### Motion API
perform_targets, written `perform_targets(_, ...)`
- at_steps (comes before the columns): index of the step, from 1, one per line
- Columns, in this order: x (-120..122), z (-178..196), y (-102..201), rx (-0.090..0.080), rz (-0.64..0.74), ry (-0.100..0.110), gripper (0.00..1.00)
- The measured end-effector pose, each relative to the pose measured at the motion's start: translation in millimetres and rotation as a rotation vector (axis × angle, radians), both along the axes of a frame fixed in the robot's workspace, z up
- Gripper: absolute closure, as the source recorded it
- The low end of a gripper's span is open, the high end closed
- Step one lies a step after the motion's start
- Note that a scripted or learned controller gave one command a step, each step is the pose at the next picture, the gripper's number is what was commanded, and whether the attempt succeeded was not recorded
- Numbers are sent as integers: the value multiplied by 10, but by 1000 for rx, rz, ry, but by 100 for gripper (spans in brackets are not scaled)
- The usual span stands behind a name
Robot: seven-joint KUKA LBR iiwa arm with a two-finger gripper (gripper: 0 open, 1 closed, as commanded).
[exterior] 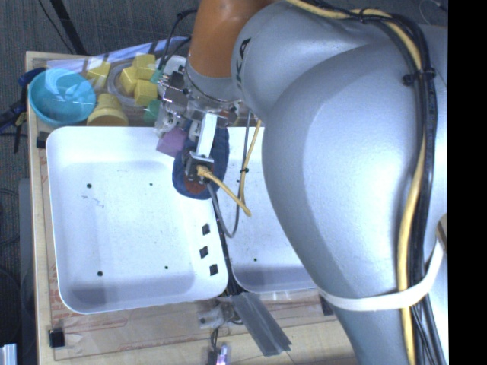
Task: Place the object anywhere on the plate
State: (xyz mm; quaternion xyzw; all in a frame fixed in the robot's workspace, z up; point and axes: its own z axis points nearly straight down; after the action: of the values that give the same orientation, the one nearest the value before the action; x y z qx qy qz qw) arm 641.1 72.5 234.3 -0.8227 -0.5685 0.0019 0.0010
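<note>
- Camera view: grey arm's gripper (176,131) hangs over the right rim of the left shallow white bin (114,226).
- Small purple block (172,140) sits at its tip, apparently pinched.
- Dark blue plate (199,175) lies just beneath, partly hidden.

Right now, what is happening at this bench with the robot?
The grey arm reaches in from the right and hangs over the divide between the two white bins, with its tool low over the right edge of the left bin. A small purple object sits right at the tool, and a dark blue plate lies just beneath it. Whether the tool actually grips the purple object cannot be told. Behind the bins stand a blue bowl and some yellow pieces.
</note>
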Motion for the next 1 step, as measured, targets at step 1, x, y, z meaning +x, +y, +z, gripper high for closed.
perform_targets(1,151,1108,-22,0,-16,-1,100)
